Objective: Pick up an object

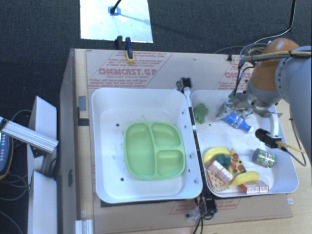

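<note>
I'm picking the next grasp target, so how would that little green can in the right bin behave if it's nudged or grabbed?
The green can lies on its side on the right bin floor, so a nudge would probably roll it. Its rounded wall may slip between fingers. It looks small, likely light.

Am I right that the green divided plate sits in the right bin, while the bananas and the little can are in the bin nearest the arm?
Not quite. The camera view shows the green divided plate in the left bin, not the right one. The rest holds: the bananas and the little can lie in the right bin, the one nearest the arm.
</note>
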Controlling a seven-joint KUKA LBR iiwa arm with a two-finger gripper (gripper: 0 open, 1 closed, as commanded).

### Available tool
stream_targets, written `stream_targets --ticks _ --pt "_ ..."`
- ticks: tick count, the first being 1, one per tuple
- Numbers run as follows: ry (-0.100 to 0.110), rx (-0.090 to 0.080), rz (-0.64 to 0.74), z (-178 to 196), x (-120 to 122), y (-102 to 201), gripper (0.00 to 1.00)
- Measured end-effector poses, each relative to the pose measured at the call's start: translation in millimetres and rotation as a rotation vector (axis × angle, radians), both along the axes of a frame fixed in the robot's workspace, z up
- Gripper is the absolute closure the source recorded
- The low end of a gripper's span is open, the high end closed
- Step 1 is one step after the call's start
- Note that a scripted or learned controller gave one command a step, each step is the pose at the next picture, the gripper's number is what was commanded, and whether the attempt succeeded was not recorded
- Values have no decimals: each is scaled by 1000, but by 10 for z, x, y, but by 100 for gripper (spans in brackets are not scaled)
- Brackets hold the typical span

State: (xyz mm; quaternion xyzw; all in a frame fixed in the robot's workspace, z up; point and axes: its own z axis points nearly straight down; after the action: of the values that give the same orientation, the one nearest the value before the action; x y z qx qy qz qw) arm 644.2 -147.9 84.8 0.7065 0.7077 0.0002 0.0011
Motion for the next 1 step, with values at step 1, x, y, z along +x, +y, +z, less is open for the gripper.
stream_targets --ticks 1 --pt "-3 0 2 111 11 2 100"
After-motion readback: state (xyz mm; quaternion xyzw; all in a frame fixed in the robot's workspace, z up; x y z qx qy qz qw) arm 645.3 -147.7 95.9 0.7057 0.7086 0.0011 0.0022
